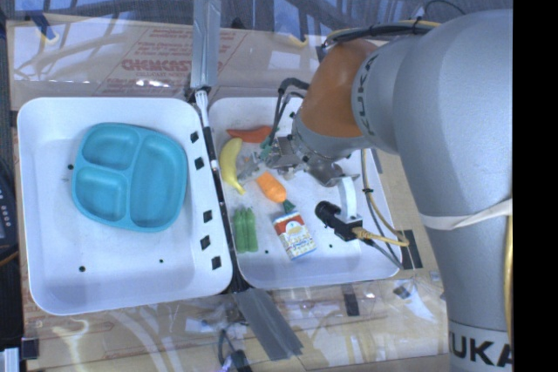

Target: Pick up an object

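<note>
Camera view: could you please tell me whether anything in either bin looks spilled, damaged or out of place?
Nothing stands out. The blue divided plate lies flat in the left bin; the banana, carrot, green vegetable and small carton lie loose in the right bin, nothing spilled or broken.

You look through one camera, fixed above the desk (105, 57) and tilted down at a slant. It stands quite near, so you see both white bins whole, the left bin (52, 257) beside the right bin (349, 266). The arm (453, 126) enters from the right side of the view.
</note>
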Motion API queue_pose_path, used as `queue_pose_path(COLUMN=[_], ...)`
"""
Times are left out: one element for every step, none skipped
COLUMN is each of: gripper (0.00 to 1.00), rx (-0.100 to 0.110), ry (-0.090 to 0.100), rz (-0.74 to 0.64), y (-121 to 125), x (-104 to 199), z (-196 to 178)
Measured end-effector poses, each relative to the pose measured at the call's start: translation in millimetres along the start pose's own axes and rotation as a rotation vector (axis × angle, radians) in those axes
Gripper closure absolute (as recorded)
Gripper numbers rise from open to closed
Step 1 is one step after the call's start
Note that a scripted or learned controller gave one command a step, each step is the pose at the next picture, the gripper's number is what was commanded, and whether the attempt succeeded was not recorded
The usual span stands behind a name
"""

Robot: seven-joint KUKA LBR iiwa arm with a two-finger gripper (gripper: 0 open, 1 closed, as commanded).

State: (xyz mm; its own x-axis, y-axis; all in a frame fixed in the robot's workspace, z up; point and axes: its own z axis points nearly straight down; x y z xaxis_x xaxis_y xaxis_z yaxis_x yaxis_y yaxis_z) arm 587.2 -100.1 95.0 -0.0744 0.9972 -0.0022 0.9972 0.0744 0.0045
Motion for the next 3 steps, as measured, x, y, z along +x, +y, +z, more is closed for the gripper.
queue_pose_path(gripper=[1.00, 1.00, 1.00], rx=[0.006, 0.006, 0.005], ry=[0.001, 0.003, 0.002], rz=[-0.004, -0.104, -0.031], y=[-1, 28, 66], x=[1, -21, 13], z=[-7, -45, -97])
